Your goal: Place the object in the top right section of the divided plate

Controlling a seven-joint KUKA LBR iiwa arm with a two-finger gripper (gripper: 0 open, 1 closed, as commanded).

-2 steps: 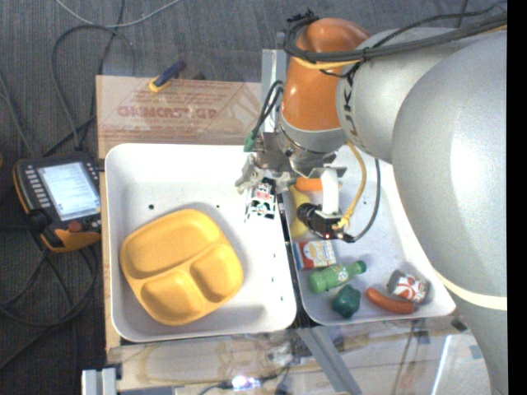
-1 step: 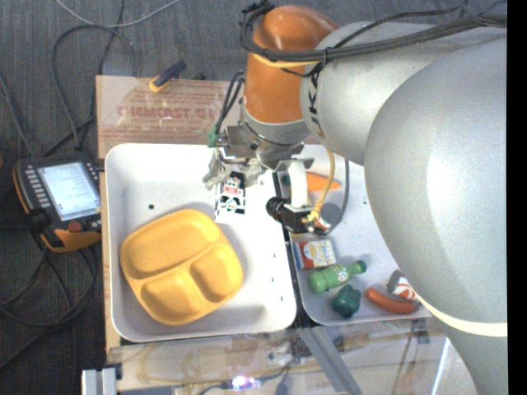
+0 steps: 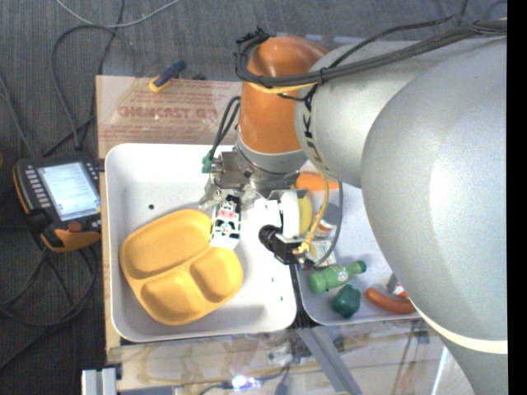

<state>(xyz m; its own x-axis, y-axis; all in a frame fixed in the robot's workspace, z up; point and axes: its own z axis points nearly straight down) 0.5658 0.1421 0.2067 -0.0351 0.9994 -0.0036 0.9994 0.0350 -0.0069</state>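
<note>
Grey robot arm [image 3: 412, 163] is closest to the lens and covers the right side of the view. Its orange band [image 3: 276, 97] sits directly above the end effector [image 3: 224, 209].

End effector: over the left shallow white plastic bin [image 3: 140, 171], near that bin's right wall. Open or closed: cannot tell, as the wrist housing hides the tip.

Task object: small white block with black markings [image 3: 225, 224], directly under the end effector. It is upright and slightly tilted, and overlaps the upper right rim of the yellow three-section plastic plate [image 3: 177, 274]. Whether it is gripped, or resting on the rim, cannot be told.

Plate: below and to the left of the end effector, flat on the left bin floor. The large section is nearest the end effector's left side, and the two smaller sections are further below.

Right shallow white plastic bin [image 3: 352, 237], to the right of the end effector:
- yellow banana-shaped item [image 3: 305, 213], just right of the end effector
- orange rounded item [image 3: 311, 180], up and to the right, partly under the arm
- green plastic bottle [image 3: 336, 276], lying on its side, below right
- dark green lumpy item [image 3: 346, 301], just below the bottle
- red-orange sausage-shaped item [image 3: 390, 300], furthest right, with one end under the arm

Brown worktop [image 3: 165, 118] with faded red lettering: above and left of the end effector. A small blue and yellow tool [image 3: 167, 74] lies at its far edge.

Handheld control pendant with lit screen [image 3: 59, 192]: well to the left, on the grey carpet [image 3: 49, 56].
</note>
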